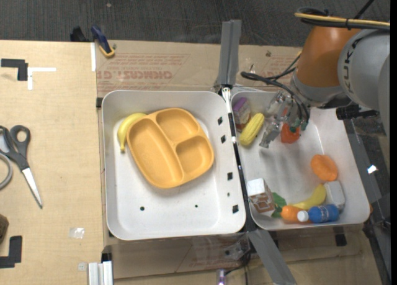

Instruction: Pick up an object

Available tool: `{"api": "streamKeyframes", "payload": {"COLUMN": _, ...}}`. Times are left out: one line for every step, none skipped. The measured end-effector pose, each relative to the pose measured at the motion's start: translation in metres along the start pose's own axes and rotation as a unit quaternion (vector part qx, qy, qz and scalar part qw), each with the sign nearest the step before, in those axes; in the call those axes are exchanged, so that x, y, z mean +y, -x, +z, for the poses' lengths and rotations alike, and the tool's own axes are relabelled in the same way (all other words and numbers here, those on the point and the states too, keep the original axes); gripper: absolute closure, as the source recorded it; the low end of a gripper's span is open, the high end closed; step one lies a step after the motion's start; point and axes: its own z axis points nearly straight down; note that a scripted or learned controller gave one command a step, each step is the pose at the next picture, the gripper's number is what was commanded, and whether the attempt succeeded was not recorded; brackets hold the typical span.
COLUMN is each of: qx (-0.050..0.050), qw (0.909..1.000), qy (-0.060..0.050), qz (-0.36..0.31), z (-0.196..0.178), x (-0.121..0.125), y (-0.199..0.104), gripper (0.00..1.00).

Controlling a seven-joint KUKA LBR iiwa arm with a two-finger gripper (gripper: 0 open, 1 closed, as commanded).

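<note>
Left bin (118, 215) holds a plate (169, 147) and banana (126, 127); right bin (347, 215) holds toys. Gripper (278, 122), grip unclear, hangs beside a corn cob (252, 129).

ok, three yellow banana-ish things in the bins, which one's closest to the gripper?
The yellow corn-like piece at the right bin's upper left, just left of the gripper. One banana lies at that bin's bottom; the other banana sits beside the plate.
</note>
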Motion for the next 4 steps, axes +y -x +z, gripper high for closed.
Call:
{"api": "streamKeyframes", "payload": {"qx": 0.003, "qw": 0.9992, "qy": -0.001, "qz": 0.04, "z": 0.002, "x": -0.026, "y": -0.064, "gripper": 0.0}}
{"api": "streamKeyframes", "payload": {"qx": 0.001, "qw": 0.991, "qy": -0.001, "qz": 0.134, "z": 0.001, "x": -0.006, "y": -0.005, "gripper": 0.0}}
{"api": "streamKeyframes", "payload": {"qx": 0.003, "qw": 0.993, "qy": -0.001, "qz": 0.118, "z": 0.002, "x": -0.024, "y": -0.052, "gripper": 0.0}}
{"api": "streamKeyframes", "payload": {"qx": 0.001, "qw": 0.9883, "qy": -0.001, "qz": 0.153, "z": 0.001, "x": 0.002, "y": -0.008, "gripper": 0.0}}
